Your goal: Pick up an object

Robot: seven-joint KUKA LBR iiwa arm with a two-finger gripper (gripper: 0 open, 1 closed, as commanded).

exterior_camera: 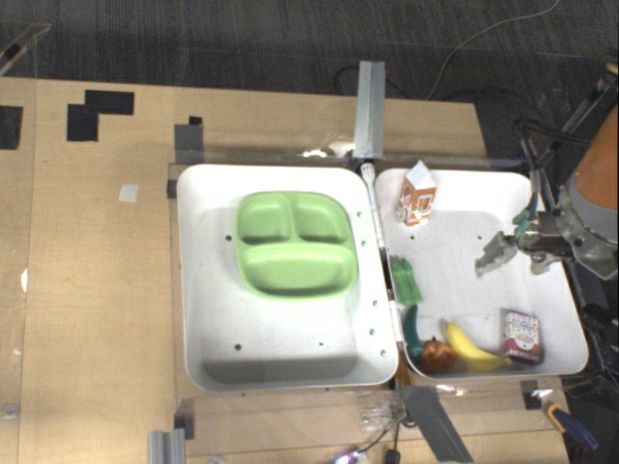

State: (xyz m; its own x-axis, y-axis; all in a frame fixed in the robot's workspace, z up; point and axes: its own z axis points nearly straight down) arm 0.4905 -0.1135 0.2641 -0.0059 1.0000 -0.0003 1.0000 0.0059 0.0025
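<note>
Bins sit side by side on the wooden bench point(87, 288), both shallow and white. The left bin point(208, 288) holds a green divided plate point(294, 243), lying flat with its three compartments facing up. The right bin point(464, 288) holds the loose objects. A small carton printed like a little house point(418, 193) stands near the bin's far left corner. A green object point(404, 281) lies along the left wall, with a darker teal piece point(411, 329) just below it. At the near edge, a dark red rounded fruit point(437, 355) touches the end of a yellow banana point(472, 349), and a small printed box point(522, 335) stands just beside the banana's other end, near the right corner. The gripper point(508, 251) reaches in from the right, hanging over the bare middle of the right bin's floor, well apart from the carton and above the banana and box in the view. One grey finger point(495, 250) angles down to the left; a second finger point(539, 262) sits nearer the wrist, with open space between them. The fingers are spread and nothing lies between them. The arm's grey body point(592, 232) and orange band point(600, 167) rise at the right edge.
</note>
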